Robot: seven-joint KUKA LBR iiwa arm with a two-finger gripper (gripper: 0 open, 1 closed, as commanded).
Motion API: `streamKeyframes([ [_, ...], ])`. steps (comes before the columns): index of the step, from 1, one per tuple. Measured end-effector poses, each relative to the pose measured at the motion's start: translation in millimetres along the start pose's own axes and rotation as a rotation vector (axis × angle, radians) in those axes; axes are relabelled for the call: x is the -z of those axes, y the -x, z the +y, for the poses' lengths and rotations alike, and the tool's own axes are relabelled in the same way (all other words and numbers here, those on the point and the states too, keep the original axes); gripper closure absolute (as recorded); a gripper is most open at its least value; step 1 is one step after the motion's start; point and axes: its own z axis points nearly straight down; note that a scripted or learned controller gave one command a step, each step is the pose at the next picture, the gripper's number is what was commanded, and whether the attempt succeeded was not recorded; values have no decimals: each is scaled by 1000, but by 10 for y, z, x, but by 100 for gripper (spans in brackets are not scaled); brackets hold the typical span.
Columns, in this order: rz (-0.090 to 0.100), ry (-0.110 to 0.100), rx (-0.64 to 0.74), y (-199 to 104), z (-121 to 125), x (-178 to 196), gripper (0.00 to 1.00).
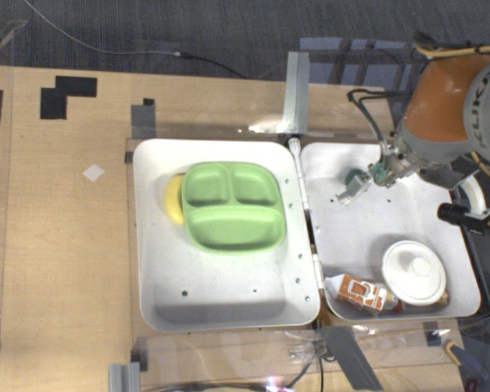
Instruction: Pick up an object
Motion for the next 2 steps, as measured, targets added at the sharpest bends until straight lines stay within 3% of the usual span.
streamKeyframes([
  [1,0,-1,-263,882,163,-647,0],
  [2,0,-4,-583,775,-193,-701,0],
])
